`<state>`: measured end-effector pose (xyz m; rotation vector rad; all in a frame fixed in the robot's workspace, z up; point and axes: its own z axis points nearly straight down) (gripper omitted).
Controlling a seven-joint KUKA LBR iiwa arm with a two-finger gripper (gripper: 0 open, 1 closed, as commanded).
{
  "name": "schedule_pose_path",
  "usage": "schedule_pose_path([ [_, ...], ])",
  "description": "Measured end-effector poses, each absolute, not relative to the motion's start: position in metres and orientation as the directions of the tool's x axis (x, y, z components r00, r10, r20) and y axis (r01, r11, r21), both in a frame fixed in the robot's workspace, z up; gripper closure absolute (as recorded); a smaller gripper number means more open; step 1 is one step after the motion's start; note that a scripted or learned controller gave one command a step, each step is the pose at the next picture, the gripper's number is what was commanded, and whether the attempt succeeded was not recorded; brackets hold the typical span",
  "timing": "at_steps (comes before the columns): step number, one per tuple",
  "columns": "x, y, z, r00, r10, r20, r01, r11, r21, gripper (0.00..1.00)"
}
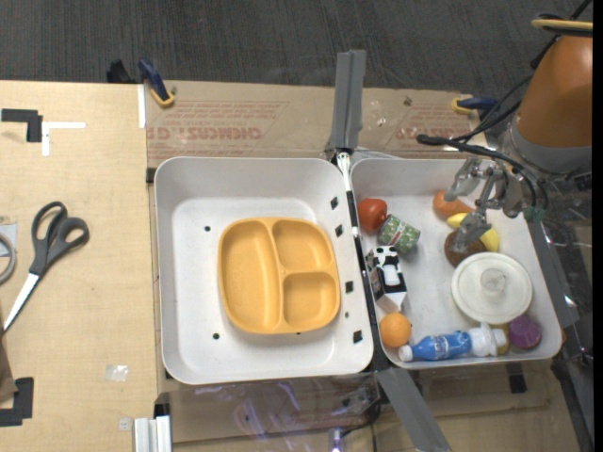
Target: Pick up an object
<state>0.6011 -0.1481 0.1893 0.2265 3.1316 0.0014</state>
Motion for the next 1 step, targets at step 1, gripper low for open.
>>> schedule_pose_path([
  [1,0.6152,-0.1698,0.0912,-0.959,0.284,-0.002,0.284,0.959,0.001,0.00],
])
